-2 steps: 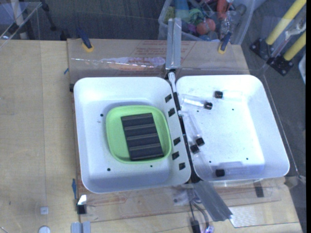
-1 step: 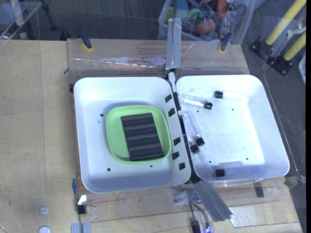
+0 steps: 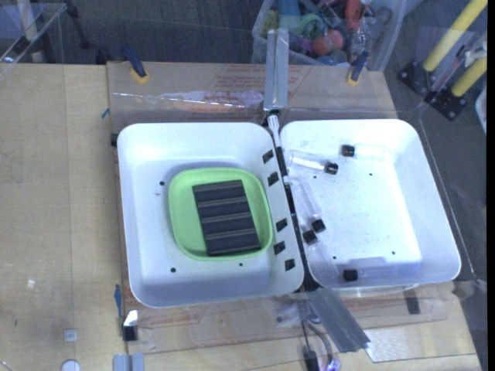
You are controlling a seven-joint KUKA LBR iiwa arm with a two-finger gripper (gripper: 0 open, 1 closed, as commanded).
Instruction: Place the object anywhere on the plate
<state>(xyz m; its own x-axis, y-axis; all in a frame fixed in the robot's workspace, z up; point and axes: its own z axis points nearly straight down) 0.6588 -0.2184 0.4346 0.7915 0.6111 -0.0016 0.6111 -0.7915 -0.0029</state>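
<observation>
A dark ridged rectangular block [image 3: 226, 218] lies flat on the green plate [image 3: 182, 230] in the left bin [image 3: 147, 207]. The block covers the middle of the plate, with its long side running toward the front.
The right bin [image 3: 387, 207] has small black fittings on its floor. A divider with black clips [image 3: 280, 199] runs between the two bins. A clear box of colourful toys [image 3: 329, 18] stands behind the bench, and yellow poles [image 3: 464, 29] stand at the far right.
</observation>
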